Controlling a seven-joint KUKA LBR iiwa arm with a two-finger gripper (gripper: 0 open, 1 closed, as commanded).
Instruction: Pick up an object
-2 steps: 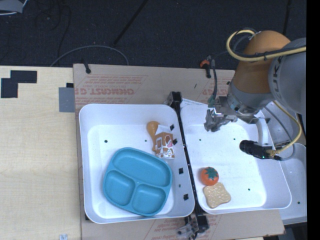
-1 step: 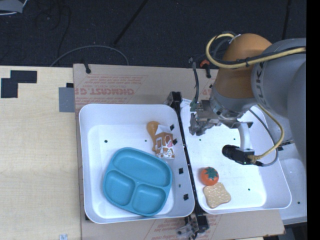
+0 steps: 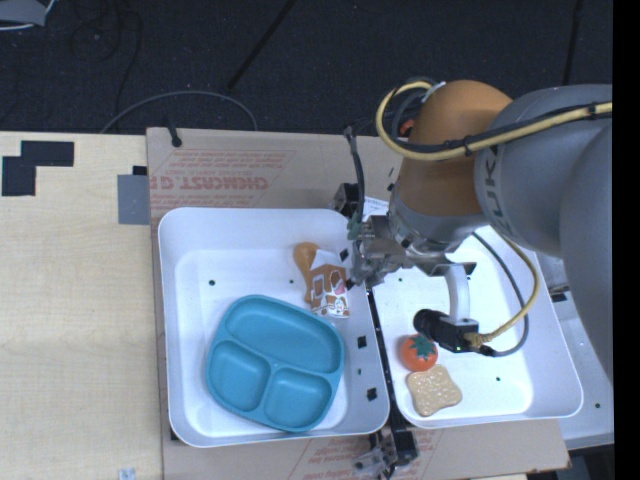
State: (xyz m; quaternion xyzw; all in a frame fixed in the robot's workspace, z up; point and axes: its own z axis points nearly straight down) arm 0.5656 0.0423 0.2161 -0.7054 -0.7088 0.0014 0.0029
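Note:
My gripper point(image 3: 360, 260) hangs low over the divider between the two bins, at the right edge of the left bin point(image 3: 190, 268). Just left of it lie a brown drumstick-shaped toy point(image 3: 305, 258) and a small printed carton point(image 3: 329, 294), the carton close beside the gripper's tip. A blue divided plate point(image 3: 275, 363) fills the front of the left bin. In the right bin point(image 3: 555, 368) sit a red tomato point(image 3: 421, 353) and a slice of toast point(image 3: 433, 391) near the front left corner. The arm's bulk hides the back of the right bin.
A black cable plug point(image 3: 443, 328) with a yellow hose loops from the arm above the tomato. Cardboard point(image 3: 230, 173) lies under the bins, on a pale wooden bench point(image 3: 70, 298) that extends to the left.

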